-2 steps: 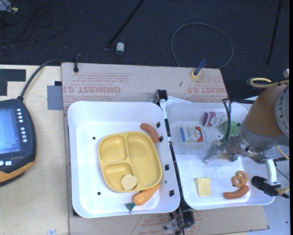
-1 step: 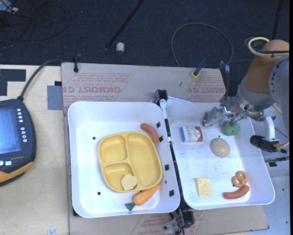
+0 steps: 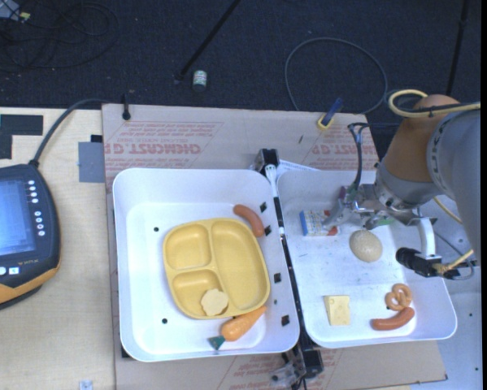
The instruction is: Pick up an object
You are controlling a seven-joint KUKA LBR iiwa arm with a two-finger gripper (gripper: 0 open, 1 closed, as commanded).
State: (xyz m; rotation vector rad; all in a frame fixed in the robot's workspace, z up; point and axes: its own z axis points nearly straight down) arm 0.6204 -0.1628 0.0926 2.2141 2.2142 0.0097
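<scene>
Figure: pick attempt, early stage, with every place given relative to the right-hand white bin (image 3: 438, 331). Nearest the camera, along that bin's front wall, lie a sausage (image 3: 392, 322) and, touching its upper side, a small pretzel (image 3: 399, 296); a yellow cheese slab (image 3: 337, 309) sits just beside them toward the bin's centre line. Farther in, near the bin's middle, rests a pale egg-shaped object (image 3: 366, 245), and beyond it, toward the bin's rear left, a small blue-and-red item (image 3: 315, 223) too small to identify. The gripper (image 3: 358, 204) stands low over the rear half of the bin, just behind the egg-shaped object and beside the small item; whether its fingers are spread or pressed together cannot be told from this slant, and nothing is seen between them. Left of the bin, the neighbouring bin (image 3: 133, 315) holds a yellow divided plate (image 3: 227, 262) bearing a cracker (image 3: 215, 302), with a carrot (image 3: 241, 327) at the plate's near edge and a second sausage (image 3: 249, 218) at its far edge. Judged from this layout, no object is lifted: all rest on bin floors, so the approach appears under way, while grasp and lift remain to be done.
</scene>
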